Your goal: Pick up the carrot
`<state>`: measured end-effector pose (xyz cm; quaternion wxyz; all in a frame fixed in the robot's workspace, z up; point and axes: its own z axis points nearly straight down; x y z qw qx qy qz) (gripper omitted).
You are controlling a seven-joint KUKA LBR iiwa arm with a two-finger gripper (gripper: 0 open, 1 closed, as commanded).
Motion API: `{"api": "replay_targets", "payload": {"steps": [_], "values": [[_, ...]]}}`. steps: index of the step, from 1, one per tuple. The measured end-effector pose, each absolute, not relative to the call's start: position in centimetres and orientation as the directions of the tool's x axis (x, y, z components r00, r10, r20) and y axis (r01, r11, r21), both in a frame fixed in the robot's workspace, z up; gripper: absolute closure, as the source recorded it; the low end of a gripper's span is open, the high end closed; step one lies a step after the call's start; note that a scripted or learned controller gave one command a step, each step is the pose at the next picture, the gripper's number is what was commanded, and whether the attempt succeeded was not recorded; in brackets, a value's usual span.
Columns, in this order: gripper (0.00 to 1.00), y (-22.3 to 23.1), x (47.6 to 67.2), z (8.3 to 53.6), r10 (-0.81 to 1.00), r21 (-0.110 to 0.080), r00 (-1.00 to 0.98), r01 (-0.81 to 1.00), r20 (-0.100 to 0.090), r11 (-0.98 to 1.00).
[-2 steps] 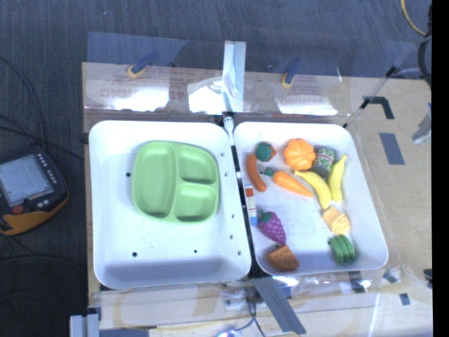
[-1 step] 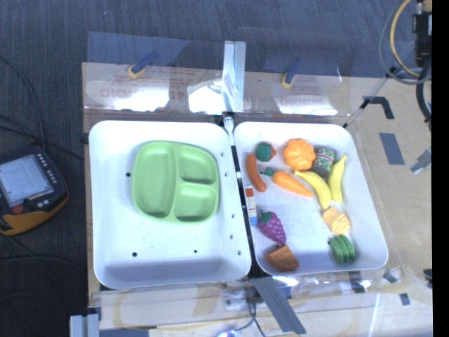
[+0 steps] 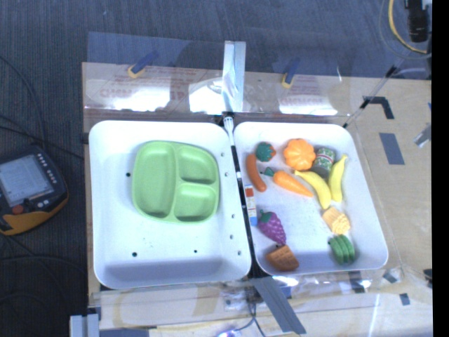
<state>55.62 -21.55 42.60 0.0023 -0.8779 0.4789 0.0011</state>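
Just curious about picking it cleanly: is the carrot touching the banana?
Touching: in the camera view the carrot's right tip meets the banana, with no gap showing.

You are looking at a robotics lab: a plywood desk [image 3: 400, 188] carrying two white bins [image 3: 105, 258] taped in place, a teach pendant [image 3: 28, 188] and loose cables [image 3: 21, 83] on grey carpet [image 3: 210, 9], plastic toy food [image 3: 309, 188] as test pieces.
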Motion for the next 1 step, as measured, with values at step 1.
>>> {"api": "replay_targets", "payload": {"steps": [1], "values": [[1.00, -21.40, 65.66, 42.87, -0.663, -0.004, 0.748, -0.663, -0.003, -0.748]]}}
